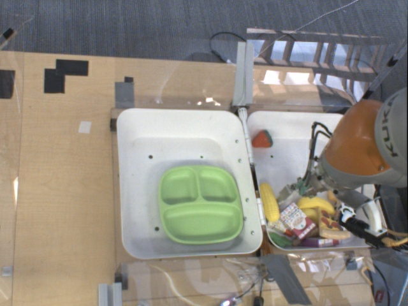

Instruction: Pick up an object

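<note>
The grey, orange-banded arm hangs over the right white bin; its grip cannot be told, so no pickup is evident by the yellow corn cob.

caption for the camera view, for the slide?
KUKA arm over right bin of toy food; green divided plate in left bin.

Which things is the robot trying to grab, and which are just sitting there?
For the job:
corn cob
banana
strawberry
small carton
robot arm, over the right bin

Just sitting there:
green divided plate
left bin
wooden bench
</note>
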Tool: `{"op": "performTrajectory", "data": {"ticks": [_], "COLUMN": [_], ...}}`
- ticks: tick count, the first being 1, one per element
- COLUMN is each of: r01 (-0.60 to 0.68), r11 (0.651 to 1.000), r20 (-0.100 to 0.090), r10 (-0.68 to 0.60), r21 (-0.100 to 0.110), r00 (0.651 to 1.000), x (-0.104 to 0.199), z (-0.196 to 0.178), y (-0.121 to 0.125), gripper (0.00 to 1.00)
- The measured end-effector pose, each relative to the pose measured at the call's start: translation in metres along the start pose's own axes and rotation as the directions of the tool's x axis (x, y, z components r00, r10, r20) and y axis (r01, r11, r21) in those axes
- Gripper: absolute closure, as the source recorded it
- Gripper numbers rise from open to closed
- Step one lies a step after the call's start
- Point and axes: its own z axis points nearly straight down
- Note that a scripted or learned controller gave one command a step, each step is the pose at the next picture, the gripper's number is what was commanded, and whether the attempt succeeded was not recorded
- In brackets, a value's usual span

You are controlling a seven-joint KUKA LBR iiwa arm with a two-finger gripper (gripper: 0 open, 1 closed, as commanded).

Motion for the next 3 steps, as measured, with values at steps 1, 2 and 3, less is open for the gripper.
{"op": "performTrajectory", "data": {"ticks": [1,2,3], "r01": [0.371,-0.147,-0.144], "r11": [0.928,0.989,0.99], "r20": [-0.006,-0.002,-0.003], "r10": [-0.371,0.147,0.144], "r21": [0.003,0.01,0.002], "r00": [0.928,0.989,0.99], "x": [-0.032,-0.021,-0.02], "z": [0.011,0.012,0.0], "y": [-0.028,-0.028,-0.024], "gripper": [0.0,0.0,1.0]}}
